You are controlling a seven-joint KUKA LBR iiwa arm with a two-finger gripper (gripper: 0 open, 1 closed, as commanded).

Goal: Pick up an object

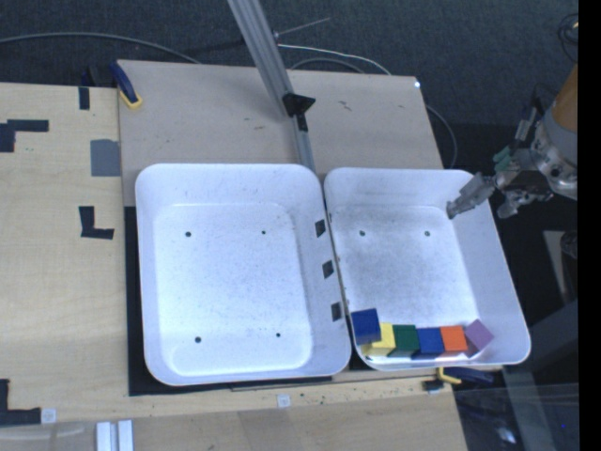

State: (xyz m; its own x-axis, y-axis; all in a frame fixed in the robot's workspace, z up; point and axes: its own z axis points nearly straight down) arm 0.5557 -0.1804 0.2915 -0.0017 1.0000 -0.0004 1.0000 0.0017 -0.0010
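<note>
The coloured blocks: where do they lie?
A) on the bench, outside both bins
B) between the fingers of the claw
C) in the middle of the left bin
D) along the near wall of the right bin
D: the coloured blocks sit in a row against the near wall of the right bin.

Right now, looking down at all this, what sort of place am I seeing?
Probably a robot test bench in a lab. Two white bins sit side by side on a wooden bench, coloured blocks line one bin's near edge, and a pincer hangs over that bin's far right corner.
</note>
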